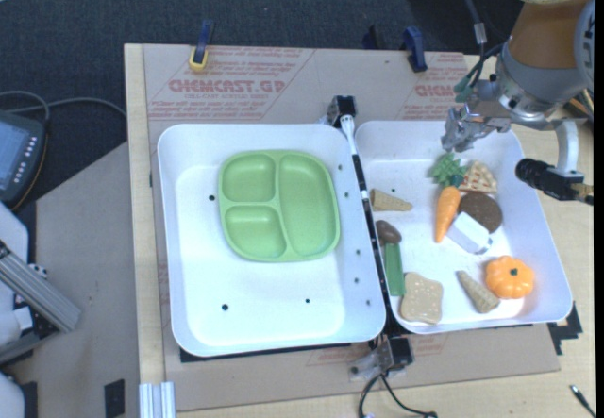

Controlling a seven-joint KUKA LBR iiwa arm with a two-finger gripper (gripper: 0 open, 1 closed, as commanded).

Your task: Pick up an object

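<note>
Approach step, gripper (460, 135) poised over the right bin (552, 246), far end.

Nothing was seen between the fingers; whether they were parted or closed could not be told. The carrot (445, 210) lay just near of the gripper, leafy top toward it, pumpkin (510, 277) and bread slice (422, 297) nearer still. A descent onto the carrot was judged the next requirement; green tray (279, 205) sat in the left bin (189, 293).

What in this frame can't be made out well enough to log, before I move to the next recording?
- Gripper, camera view: small and blurred, hanging over the carrot's green top; whether it touches anything is unclear.
- Cracker: partly covered by the carrot leaves.
- Brown round piece: its lower part is hidden by the white block.
- Arm: cut off by the top and right edges.
</note>
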